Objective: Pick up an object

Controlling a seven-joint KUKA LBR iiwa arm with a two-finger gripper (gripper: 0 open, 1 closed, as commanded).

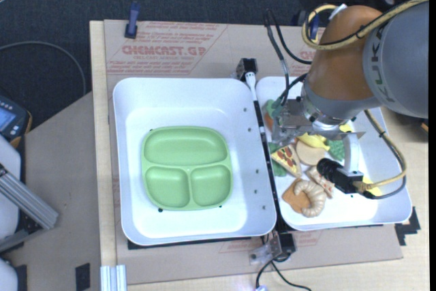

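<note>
Two white bins are noted side by side on the bench (170, 54): the left bin (129, 146) and the right bin (394, 204). One green plate (186, 167), divided into three compartments, is laid flat at the centre of the left bin, and nothing is seen on it. It is judged to be set there as a place for sorted pieces rather than as a thing to be grasped. All the small food pieces are gathered in the right bin, which is judged to be why the one arm (344, 61) is placed over that bin, reaching in from 3 o'clock. The gripper (286, 125) is hung low at about 10 o'clock in the right bin, close to the bin's left wall. Whether it is open or closed cannot be told, as it is covered from above by the arm's own bulk; nothing is seen held. Pieces are counted thus:

- one pizza slice (285, 158) just at 6 o'clock of the gripper
- one pale round piece (308, 155) touching it at its 3 o'clock
- one yellow piece (313, 142) at 12 o'clock of the round piece
- one curled pastry (315, 197) at 6 o'clock in the bin
- one orange-brown piece (293, 195) touching the pastry at its 9 o'clock
- at least two green pieces (338, 145), partly hidden by the arm, so that count is not firm

The pizza slice is judged the nearest candidate.
</note>
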